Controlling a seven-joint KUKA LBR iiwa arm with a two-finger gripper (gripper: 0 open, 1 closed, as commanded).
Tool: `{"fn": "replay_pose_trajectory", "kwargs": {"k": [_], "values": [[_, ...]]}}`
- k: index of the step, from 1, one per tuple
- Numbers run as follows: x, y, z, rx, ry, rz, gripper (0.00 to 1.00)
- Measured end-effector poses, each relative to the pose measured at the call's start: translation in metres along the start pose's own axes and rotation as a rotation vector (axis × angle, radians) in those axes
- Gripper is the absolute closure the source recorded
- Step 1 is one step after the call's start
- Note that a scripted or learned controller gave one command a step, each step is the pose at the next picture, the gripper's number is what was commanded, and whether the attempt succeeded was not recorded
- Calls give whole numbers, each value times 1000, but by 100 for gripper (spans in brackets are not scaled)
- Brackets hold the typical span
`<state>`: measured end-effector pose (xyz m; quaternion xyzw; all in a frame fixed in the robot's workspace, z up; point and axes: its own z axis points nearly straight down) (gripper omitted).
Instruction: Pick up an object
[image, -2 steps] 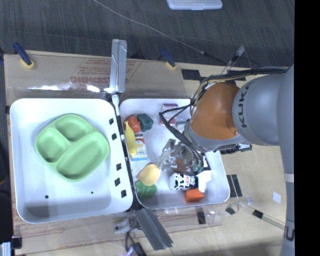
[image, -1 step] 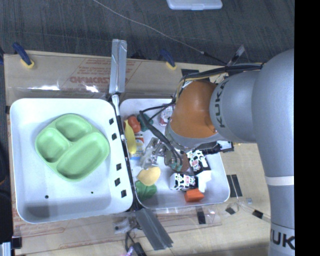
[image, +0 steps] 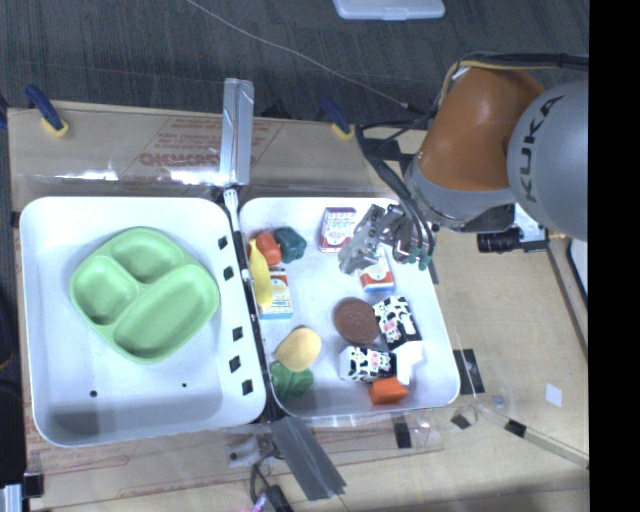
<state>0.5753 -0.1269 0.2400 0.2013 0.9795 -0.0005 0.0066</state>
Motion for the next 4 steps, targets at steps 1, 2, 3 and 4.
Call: {"fn": "replay_pose_trajectory", "kwargs": {"k": [1,2,3,4], "values": [[-4,14,89,3,21,-42,100],[-43,-68,126,0,11,-339,100],[-14,23,146,2,8,-428,100],[-8,-10,87,0,7,-411,100]]}}
